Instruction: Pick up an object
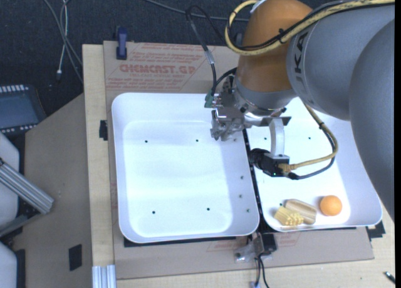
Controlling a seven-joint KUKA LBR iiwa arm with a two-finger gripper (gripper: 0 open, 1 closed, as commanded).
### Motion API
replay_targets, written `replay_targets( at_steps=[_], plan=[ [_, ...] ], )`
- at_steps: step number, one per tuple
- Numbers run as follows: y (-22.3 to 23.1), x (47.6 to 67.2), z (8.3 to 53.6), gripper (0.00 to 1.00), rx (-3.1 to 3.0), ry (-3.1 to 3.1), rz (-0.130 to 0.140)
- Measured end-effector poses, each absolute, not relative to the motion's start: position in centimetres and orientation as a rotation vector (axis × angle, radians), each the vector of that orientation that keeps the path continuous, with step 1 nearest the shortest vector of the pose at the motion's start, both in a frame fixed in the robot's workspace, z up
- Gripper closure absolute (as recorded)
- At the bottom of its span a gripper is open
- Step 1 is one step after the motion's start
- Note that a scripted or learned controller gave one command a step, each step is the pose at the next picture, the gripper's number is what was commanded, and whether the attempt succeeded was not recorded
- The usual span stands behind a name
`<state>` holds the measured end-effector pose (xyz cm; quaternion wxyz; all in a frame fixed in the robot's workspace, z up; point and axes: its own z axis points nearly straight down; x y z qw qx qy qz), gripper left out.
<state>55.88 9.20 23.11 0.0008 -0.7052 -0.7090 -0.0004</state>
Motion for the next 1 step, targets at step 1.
replay_targets(
  at_steps=[1],
  plan=[
    [8.90, 55.94, 23.12, 0.00, -2.221, -2.222, -0.001]
  ],
)
